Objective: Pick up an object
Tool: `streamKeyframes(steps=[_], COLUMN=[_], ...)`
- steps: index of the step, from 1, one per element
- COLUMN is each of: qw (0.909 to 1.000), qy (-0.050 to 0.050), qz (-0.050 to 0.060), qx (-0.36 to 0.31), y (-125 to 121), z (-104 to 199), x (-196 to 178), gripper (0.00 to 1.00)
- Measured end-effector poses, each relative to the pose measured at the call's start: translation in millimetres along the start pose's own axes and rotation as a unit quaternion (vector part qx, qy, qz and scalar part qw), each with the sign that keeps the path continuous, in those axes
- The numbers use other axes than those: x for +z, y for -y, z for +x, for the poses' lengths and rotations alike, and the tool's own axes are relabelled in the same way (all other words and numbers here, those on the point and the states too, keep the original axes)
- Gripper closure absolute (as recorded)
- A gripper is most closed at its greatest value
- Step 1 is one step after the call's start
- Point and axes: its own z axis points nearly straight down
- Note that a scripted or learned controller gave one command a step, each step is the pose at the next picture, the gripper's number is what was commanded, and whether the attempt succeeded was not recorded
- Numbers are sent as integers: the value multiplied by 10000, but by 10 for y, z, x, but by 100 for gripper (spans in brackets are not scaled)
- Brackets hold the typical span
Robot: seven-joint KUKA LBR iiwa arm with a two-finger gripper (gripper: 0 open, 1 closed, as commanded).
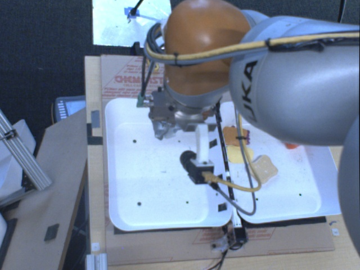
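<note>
My gripper (163,130) hangs low over the upper middle of the left bin (133,180), under the orange band of the arm. No object is seen at its tip. The loose objects lie in the right bin (292,204): an orange piece (230,133), a yellow flat piece (241,154), a tan toast-like piece (265,169) and a small red piece (291,146). The arm hides the upper part of the right bin.
Both bins rest on a cardboard sheet (121,77) on the bench. A yellow cable (247,188) loops across the divide between the bins. A metal rail (22,156) and a wooden panel stand to the left of the bench.
</note>
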Motion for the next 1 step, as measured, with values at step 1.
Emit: streamKeyframes(steps=[1], qw=[9999], qy=[-57], qz=[-148], qx=[-4], y=[-234], z=[-34], x=[-1232], gripper=[100])
